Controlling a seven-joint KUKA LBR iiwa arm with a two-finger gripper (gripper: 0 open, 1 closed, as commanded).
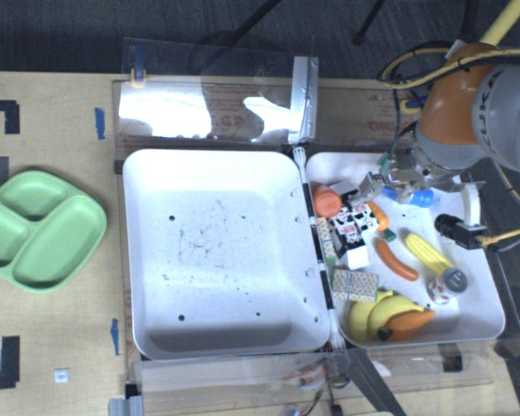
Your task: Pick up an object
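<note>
The task looks barely begun, since nothing shows as lifted. The grey arm (pixel 494 120) reaches in from 3 o'clock, and its pincer (pixel 383 183) hangs low over the 12 o'clock end of the right bin (pixel 490 319). From this slanted view it cannot be told how far the pincer is open, and no object can be seen in its grip.

All the candidates lie in that right bin:
- An orange-red ball (pixel 327 203) sits at the bin's 10 o'clock, near the pincer.
- A patterned card box (pixel 357 224) lies just below the pincer, toward 7 o'clock of it.
- A small blue piece (pixel 422 198) lies just beside the pincer at its 4 o'clock.
- An orange sausage (pixel 395 259) and a yellow corn cob (pixel 426 251) rest side by side near the bin's centre.
- A bunch of bananas (pixel 371 313) and a carrot (pixel 409 321) crowd the 6 o'clock edge.

The left bin (pixel 156 180) holds no objects, and a green divided plate (pixel 40 229) rests on the bench (pixel 61 336) at 9 o'clock.

The whole of the work appears to remain: settling on one object, closing on it and raising it clear. Judging by position, the ball, the box or the blue piece are the nearest targets, though which one is aimed at cannot be told.
</note>
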